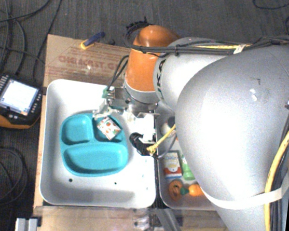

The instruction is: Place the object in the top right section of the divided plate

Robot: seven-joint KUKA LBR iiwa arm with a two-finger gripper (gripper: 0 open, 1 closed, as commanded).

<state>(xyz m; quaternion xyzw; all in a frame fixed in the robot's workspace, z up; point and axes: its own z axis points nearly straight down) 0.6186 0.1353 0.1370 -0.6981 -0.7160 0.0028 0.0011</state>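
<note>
A turquoise divided plate [85, 152] lies in the left white bin [53, 179], with two small sections at the top and one large section below. A small white packet with red and orange print [109, 129] sits tilted over the plate's top right section. My gripper [105, 114] is directly above the packet's upper left edge, at or touching it. From this angle I cannot tell whether the packet hangs from the gripper or rests on the plate. The orange-banded wrist [142, 70] rises behind the gripper.
The grey arm covers most of the right bin [162, 195]. Showing there are a white and red package [172, 165], a green item [187, 172] and orange items [178, 190]. A teach pendant [10, 102] lies left of the bench. Cardboard [83, 63] lies behind the left bin.
</note>
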